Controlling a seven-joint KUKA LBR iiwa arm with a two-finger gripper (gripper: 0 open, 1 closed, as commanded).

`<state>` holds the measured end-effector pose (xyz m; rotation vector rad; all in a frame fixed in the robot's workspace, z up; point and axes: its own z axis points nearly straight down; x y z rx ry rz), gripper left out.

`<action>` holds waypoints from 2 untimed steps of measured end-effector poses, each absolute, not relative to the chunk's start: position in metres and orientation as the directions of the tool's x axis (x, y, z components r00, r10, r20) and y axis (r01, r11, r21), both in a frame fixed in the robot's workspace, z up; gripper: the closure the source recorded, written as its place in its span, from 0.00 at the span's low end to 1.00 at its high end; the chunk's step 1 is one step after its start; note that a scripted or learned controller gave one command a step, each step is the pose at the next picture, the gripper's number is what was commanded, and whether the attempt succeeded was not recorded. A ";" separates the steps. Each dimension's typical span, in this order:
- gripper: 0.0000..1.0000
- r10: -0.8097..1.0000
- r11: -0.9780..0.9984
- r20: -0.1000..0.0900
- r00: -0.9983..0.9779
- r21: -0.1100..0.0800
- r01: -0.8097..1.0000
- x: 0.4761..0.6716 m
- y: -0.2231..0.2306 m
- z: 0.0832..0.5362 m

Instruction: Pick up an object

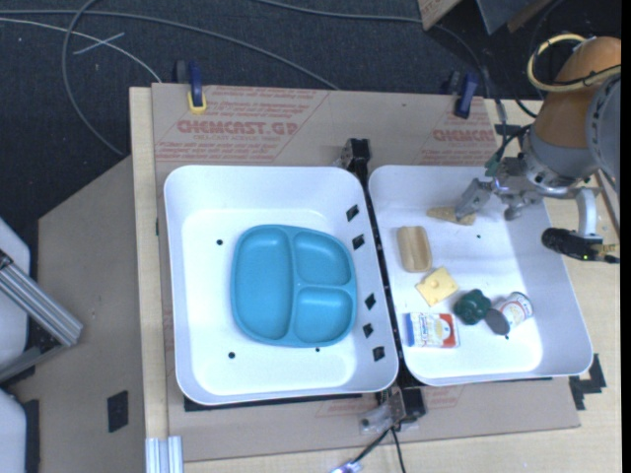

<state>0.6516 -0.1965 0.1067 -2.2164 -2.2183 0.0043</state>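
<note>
Tan wedge-shaped object [451, 214] lies upper right of frame in the right bin [552, 358], gripper [488, 193] just beside it, finger spread impossible to tell; judged best: centre over it, descend straight, close across the narrow side.

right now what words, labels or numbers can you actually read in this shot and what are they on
"CHEMCAST GP": red print on the brown protective sheet behind the left bin, repeated fainter behind the right bin.
Small lines under it: too blurred to read.
White-and-red packet in the right bin: printing too small to read.
</note>
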 end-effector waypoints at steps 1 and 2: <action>0.00 1.000 0.002 0.001 -0.002 -0.004 1.000 0.652 -0.196 0.084; 1.00 1.000 0.003 0.000 -0.003 -0.003 1.000 0.652 -0.196 0.097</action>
